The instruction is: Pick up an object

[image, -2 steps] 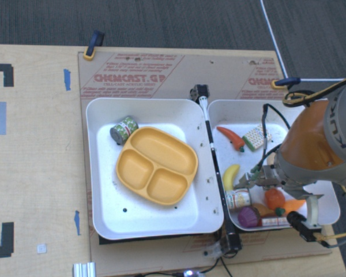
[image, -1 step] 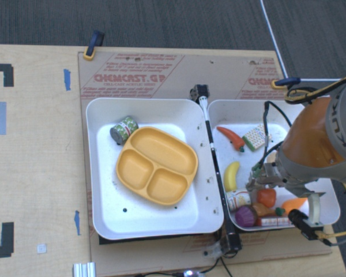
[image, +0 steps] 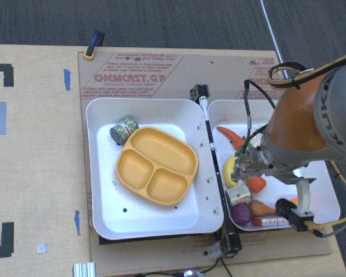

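My gripper (image: pixel 244 167) is low in the right bin (image: pixel 333 184), at its left side. It hangs right over a yellow fruit (image: pixel 229 172) and beside a red-orange round piece (image: pixel 255 183). A red chili pepper (image: pixel 230 136) lies just behind it. In front of it sit a pale small can (image: pixel 239 197), a purple vegetable (image: pixel 240 214) and an orange carrot (image: pixel 262 208). The arm's grey and orange body hides much of that bin.
The left bin (image: pixel 98 154) holds a yellow divided plate (image: pixel 157 165) and a green-labelled can (image: pixel 123 130) at its back left. A black divider rail (image: pixel 210 143) runs between the bins. The pale wooden bench (image: pixel 34 154) spreads out to the left.
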Robot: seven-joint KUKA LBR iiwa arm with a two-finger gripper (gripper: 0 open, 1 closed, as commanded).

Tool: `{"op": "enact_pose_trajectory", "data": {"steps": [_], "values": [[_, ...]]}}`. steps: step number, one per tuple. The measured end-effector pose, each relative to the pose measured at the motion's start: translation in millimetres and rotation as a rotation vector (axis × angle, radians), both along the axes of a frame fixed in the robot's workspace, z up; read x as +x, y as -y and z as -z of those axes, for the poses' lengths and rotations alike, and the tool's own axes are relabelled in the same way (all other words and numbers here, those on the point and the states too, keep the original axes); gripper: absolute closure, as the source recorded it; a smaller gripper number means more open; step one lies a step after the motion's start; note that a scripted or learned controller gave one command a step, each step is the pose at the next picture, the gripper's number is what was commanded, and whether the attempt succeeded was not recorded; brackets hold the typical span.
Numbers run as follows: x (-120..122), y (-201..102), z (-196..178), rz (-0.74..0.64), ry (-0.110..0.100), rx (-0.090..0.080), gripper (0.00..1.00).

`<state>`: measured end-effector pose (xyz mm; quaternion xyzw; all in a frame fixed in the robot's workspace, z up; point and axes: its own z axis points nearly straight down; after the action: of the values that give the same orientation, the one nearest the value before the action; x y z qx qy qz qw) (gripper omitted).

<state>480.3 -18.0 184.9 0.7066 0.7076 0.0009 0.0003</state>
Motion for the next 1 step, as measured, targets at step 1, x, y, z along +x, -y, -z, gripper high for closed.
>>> {"op": "enact_pose_trajectory", "data": {"steps": [1], "values": [[-0.8, 65.1, 0.2, 0.001, 0.000, -0.003, 1.00]]}}
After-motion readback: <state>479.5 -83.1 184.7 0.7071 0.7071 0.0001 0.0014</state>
